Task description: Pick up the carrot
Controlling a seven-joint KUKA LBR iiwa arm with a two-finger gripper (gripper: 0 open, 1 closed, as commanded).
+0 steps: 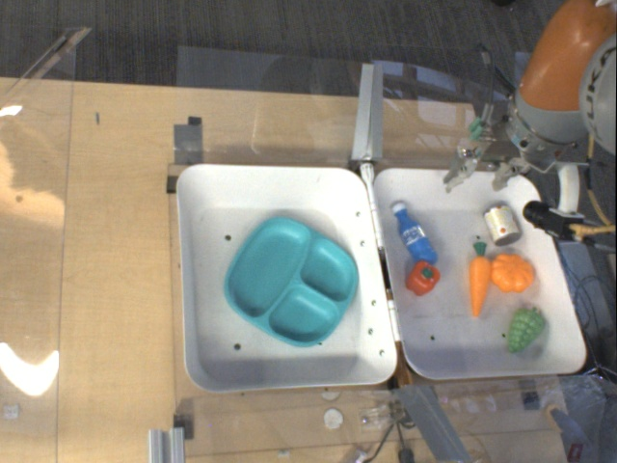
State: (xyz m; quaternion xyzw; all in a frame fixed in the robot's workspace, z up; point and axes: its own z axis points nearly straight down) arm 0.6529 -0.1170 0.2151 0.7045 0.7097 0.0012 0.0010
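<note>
Camera view, carrot [478, 284] below claw [482, 167], apart

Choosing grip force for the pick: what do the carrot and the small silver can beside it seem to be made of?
The carrot looks like moulded plastic toy food: uniform orange, smooth, matte, with a small green top. The silver can looks metallic or metal-coated, judging by its shiny grey side; at this size I cannot tell metal from silvered plastic.

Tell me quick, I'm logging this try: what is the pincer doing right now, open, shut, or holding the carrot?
Pincer: cannot be told whether open or shut; it hangs over the right bin's far edge, apart from the carrot, holding nothing.
</note>
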